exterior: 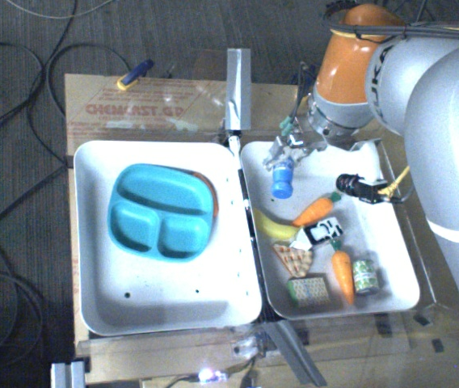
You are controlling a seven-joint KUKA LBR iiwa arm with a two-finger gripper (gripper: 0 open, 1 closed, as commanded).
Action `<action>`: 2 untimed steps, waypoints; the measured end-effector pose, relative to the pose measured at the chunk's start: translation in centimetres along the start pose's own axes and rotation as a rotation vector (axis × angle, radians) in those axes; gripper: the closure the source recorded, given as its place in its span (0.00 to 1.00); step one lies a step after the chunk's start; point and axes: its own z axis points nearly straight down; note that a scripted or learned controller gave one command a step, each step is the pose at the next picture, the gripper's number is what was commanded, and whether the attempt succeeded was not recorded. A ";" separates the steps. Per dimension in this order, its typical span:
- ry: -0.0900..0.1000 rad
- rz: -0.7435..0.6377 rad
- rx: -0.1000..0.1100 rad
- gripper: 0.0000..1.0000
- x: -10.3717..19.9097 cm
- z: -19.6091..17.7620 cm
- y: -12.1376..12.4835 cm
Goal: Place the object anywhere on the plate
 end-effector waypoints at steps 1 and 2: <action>0.000 -0.010 0.001 1.00 5.9 0.0 -0.6; -0.001 -0.119 0.000 1.00 0.2 0.0 -2.9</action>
